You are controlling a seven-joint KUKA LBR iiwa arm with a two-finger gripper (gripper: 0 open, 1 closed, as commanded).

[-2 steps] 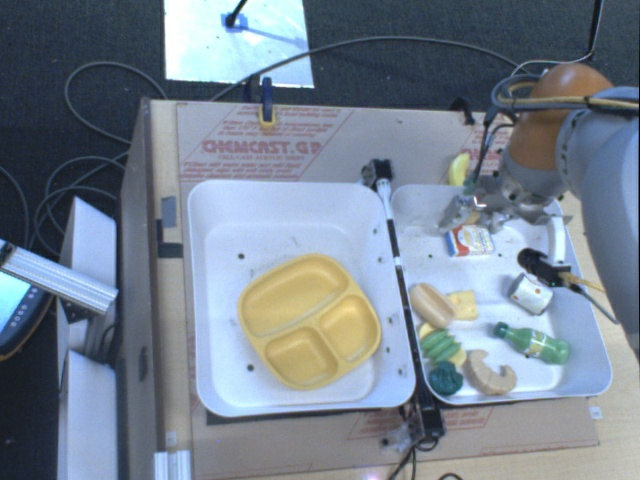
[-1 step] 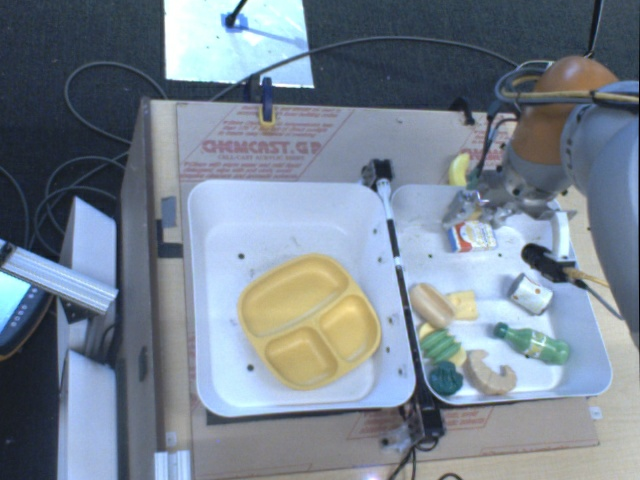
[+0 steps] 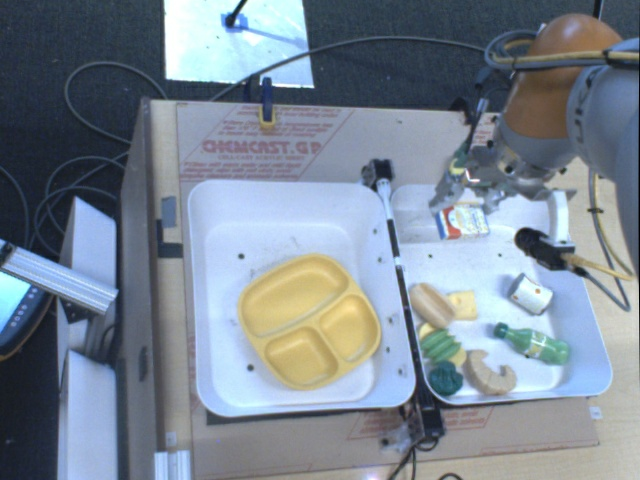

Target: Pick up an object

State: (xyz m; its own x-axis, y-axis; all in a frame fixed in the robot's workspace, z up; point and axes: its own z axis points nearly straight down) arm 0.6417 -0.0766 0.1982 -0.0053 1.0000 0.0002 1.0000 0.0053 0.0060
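Observation:
My gripper (image 3: pixel 467 200) hangs over the back left part of the right bin (image 3: pixel 590 358), open, with its fingers spread. A small red and white carton (image 3: pixel 464 221) lies just below it, on the bin floor, with the fingertips to either side of its upper end. I cannot tell whether they touch it. Farther forward in the same bin lie a tan bread roll (image 3: pixel 432 305), a yellow cheese piece (image 3: pixel 462 304), a white cup (image 3: pixel 530 293), a green bottle (image 3: pixel 530 342), green vegetables (image 3: pixel 441 347), a dark green piece (image 3: pixel 445 377) and a tan curved piece (image 3: pixel 490 372).
A yellow divided plate (image 3: pixel 310 320) lies in the left bin (image 3: pixel 220 268). A divider rail (image 3: pixel 395 258) runs between the bins. A black-tipped part with cables (image 3: pixel 545 248) sticks out at the right bin's back right, under the arm (image 3: pixel 560 78).

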